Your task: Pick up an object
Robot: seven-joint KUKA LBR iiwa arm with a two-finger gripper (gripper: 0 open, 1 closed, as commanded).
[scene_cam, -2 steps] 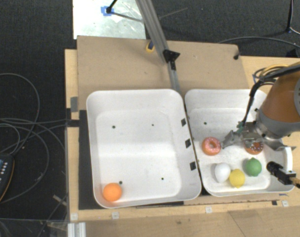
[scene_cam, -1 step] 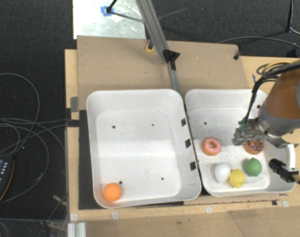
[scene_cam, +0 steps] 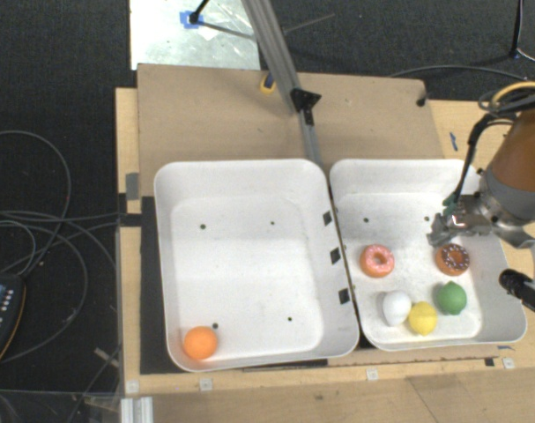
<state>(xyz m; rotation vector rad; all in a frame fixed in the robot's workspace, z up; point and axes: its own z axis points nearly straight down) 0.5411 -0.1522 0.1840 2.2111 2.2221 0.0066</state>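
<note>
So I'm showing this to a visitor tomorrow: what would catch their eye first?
Probably the cluster of colourful toys in the right bin: a pink doughnut, a chocolate doughnut, a green ball, a yellow lemon and a white ball. Then the lone orange in the left bin's near corner, and the claw just above the chocolate doughnut.

Arm (scene_cam: 521, 179) enters at frame right: a broad orange band over a grey rounded wrist housing. Black cables loop above it, one yellowish strand among them, and one black cable runs down the inner side toward the wrist. Gripper (scene_cam: 443, 228) is small, metallic grey, with dark detail. A black fitting projects from the grey body lower down.
</note>
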